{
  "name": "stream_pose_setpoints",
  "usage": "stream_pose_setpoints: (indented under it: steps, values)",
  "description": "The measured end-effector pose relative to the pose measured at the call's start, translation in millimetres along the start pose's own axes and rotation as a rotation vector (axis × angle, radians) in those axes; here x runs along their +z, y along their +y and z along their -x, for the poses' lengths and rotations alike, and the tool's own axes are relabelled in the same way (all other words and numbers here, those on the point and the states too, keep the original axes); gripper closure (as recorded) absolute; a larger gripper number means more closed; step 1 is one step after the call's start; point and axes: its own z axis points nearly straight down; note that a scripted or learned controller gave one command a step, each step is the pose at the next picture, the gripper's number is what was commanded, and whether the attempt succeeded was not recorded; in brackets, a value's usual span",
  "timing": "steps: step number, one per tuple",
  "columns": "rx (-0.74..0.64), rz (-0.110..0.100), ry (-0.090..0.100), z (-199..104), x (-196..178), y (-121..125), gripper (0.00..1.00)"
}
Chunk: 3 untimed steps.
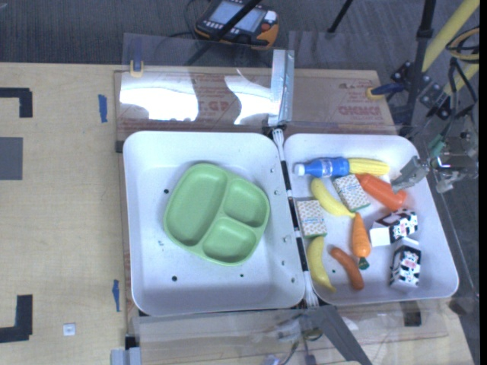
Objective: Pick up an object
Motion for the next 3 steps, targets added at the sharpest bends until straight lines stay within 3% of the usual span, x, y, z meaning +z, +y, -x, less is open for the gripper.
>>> stream_pose_setpoints:
  steps: [1,2,3]
  values:
    - [-0.172,0.001,0.0,-52.8,116.3,23.7,0.0]
    - [-0.28,0.014,-0.005,-62.3,178.9,22.9,0.0]
    - [-0.352,0.006,-0.002,-55.7,185.0,82.7,0.0]
